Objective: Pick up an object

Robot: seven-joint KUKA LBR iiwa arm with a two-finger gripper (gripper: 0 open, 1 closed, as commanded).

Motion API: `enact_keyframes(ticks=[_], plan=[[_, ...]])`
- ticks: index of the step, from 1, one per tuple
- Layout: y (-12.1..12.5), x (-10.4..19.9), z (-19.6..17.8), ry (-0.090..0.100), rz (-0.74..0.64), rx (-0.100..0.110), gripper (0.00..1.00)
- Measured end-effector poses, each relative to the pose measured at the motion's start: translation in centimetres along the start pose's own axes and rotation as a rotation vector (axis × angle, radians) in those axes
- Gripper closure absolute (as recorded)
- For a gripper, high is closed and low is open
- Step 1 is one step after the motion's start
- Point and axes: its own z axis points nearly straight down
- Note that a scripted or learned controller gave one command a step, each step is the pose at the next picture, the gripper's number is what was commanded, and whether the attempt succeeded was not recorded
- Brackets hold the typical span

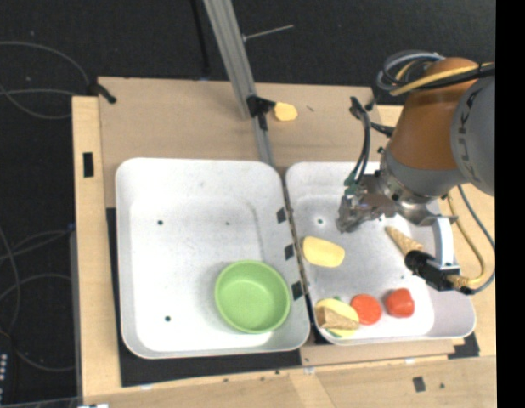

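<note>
My gripper (pixel 351 218) hangs over the upper middle of the right bin (pixel 322 181), pointing down, with the orange-banded arm (pixel 428 126) above it to the right. A pale yellow lump (pixel 323 252) lies just below and left of the gripper, apart from it. Along the bin's near edge sit a yellow and tan piece (pixel 337 316), an orange-red ball (pixel 365 308) and a red block (pixel 400 302). A tan cone (pixel 404 241) lies to the gripper's right. Nothing shows between the fingers.
A green bowl (pixel 252 296) rests in the near right corner of the left bin (pixel 160 194). A small yellow item (pixel 285 111) lies on the bench behind the bins, beside a slanted metal pole (pixel 233 49). Cables run along the arm's right side.
</note>
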Motion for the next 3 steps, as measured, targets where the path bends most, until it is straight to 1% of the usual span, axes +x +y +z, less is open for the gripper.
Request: enact_keyframes(ticks=[1,2,3], plan=[[0.6,4.9,-1.1,0.001,0.0,0.0,1.0],[1.8,9.7,-1.6,0.001,0.0,0.0,1.0],[2.2,15.0,-2.2,0.001,-0.001,0.0,1.0]])
